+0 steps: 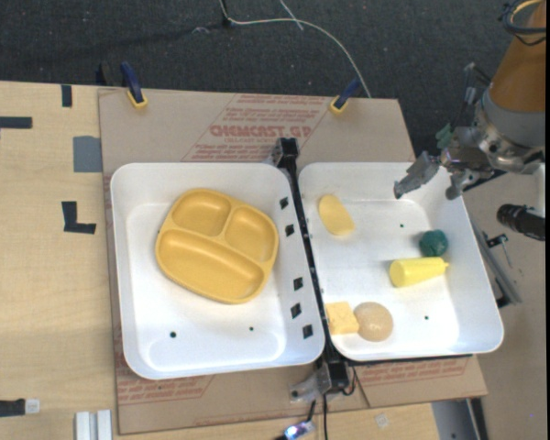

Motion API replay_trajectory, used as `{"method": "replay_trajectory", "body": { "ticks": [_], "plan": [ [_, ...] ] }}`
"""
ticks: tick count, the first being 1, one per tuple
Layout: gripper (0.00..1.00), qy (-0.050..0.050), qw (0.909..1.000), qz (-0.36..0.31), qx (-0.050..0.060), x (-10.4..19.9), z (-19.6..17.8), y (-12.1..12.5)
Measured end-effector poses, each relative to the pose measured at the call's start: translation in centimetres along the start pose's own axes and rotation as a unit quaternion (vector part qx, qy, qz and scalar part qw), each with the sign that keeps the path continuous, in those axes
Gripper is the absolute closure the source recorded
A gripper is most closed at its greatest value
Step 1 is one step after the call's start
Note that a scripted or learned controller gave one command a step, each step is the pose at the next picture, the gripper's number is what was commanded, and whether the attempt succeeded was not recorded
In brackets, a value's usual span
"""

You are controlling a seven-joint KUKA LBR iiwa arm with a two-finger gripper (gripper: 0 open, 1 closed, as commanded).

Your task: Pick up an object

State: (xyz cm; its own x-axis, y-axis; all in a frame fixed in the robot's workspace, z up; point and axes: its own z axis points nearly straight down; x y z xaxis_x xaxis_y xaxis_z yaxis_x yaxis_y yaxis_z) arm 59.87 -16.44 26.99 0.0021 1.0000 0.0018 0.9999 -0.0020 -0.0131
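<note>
A desk [37, 246] carries two bins; a yellow plate [218, 244] is seen left. The hand [434, 180], fingers spread and empty, is held over the right bin's [472, 333] upper edge.

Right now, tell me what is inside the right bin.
The right bin holds a pale yellow lump, a green ball, a yellow cone, a yellow block and a tan ball touching it. Anything under them is covered.
</note>
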Motion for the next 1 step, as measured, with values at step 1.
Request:
{"method": "replay_trajectory", "body": {
  "ticks": [1],
  "plan": [
    [0.00, -0.001, 1.0000, -0.002, -0.006, 0.04, -0.71, 0.19]
  ]
}}
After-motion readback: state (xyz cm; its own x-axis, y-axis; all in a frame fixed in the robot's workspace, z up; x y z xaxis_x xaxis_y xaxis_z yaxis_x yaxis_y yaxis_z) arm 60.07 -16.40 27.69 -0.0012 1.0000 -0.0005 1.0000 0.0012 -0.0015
